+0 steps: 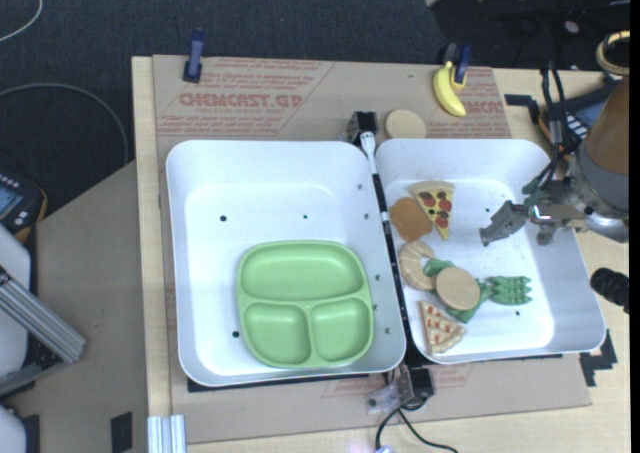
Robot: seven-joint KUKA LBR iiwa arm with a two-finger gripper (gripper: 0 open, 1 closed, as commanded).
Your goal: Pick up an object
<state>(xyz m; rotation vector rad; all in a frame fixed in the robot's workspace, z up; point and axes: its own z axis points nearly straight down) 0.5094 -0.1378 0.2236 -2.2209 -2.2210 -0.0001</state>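
Note:
The right bin [570, 281] holds several toy foods: a pizza slice [433, 203], a brown round cookie [410, 217], a pale round biscuit [414, 264], a tan disc [457, 288] lying on a green leafy piece [506, 288], and a second pizza slice [440, 327] at the front. My gripper [518, 231] hangs over the bin's right half, to the right of the upper pizza slice and above the green piece. It is open with nothing between its fingers.
The left bin [200, 201] holds a green divided plate [303, 301]. Behind the bins on the bench lie a yellow banana [449, 91] and a tan disc [405, 124]. A black divider [380, 211] runs between the bins.

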